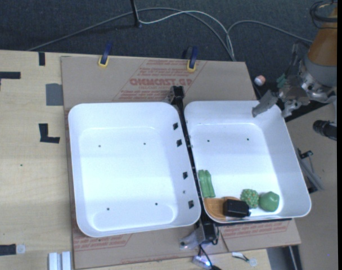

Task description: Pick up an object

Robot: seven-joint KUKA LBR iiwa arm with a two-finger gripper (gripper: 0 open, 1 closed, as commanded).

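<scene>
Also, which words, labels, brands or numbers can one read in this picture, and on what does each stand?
"CHEMCAST G.P.", or close to that: red print, blurred, on the cardboard sheet behind the two bins.
A smaller red line under it on the same sheet: too small and blurred to read.
More red print on the sheet's front edge, below the left bin: unreadable.

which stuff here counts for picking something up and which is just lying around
For the job:
- gripper, at the right bin's far right corner
- green stick
- bumpy green ball
- smooth green piece
- black block
- wooden dish

Lying about:
- left bin
- cardboard sheet
- clamps
- cables
</scene>
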